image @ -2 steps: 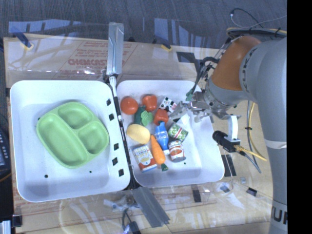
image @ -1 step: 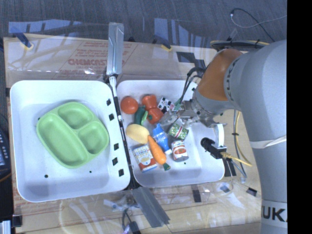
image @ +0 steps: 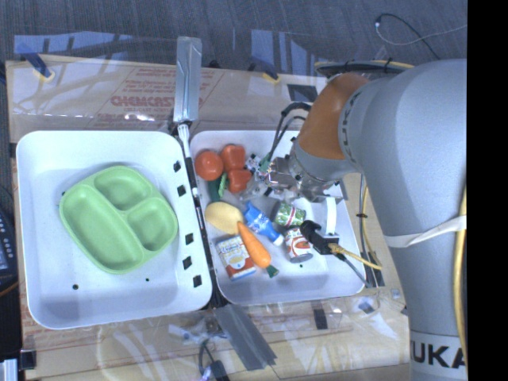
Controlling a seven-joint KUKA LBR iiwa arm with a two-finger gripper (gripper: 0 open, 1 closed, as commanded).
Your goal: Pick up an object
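Note:
The right bin (image: pixel 341 280) holds a heap of toy food. Three red tomatoes (image: pixel 210 165) lie at its back left, with a yellow lemon (image: pixel 224 215) in front of them. An orange carrot (image: pixel 255 246) lies slantwise beside a small printed box (image: pixel 236 258). Near the middle are a blue packet (image: pixel 262 222), a green-and-white can (image: pixel 290 214) and a red-and-white can (image: pixel 298 246). My gripper (image: pixel 268 173) is low in this bin, just right of the tomatoes and above the blue packet. The wrist hides its tip.
A green divided plate (image: pixel 119 217) lies in the left bin (image: pixel 48 292). A ridge with black clips (image: pixel 189 205) separates the two bins. The grey arm with its orange band (image: pixel 329 125) covers the right bin's far right side. A yellow cable (image: pixel 357 256) crosses the bin's right rim.

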